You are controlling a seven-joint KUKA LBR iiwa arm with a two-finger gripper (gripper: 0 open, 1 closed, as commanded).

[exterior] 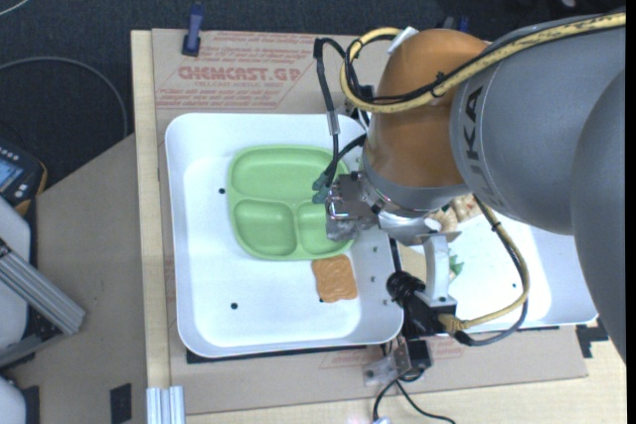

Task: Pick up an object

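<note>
The gripper (338,209) sat low over the left bin (199,243), at the right edge of a green divided plate (273,204); its metal parts and a teal fitting were crowded under the wrist, and whether it was open or closed could not be told, nor whether it touched the plate or merely hung just above its rim; nothing was seen held in it. Above it bulged the smooth orange band (427,104) of the arm, rounded and glossy, and beyond that the broad matte grey casing (556,114) covered most of the right bin (497,263); black and yellow cables (397,45) looped over the orange dome and another yellow-and-black cable curved down past the wrist toward the bench's near edge.

The plate was of soft-looking pale green plastic, rounded at its corners, moulded into one large compartment at the far side and smaller ones at the near side; it lay flat in the middle of the left bin. Just beside its near right corner lay a small orange-brown block (336,279), roughly rectangular, rough and spongy in surface, apart from the gripper. The bin itself was shallow, white and smooth, with rounded corners and a raised rim; it rested on a tan board (238,65) printed with red lettering; a small blue clip (193,30) sat at the board's far edge, over dark carpet (79,15).
</note>
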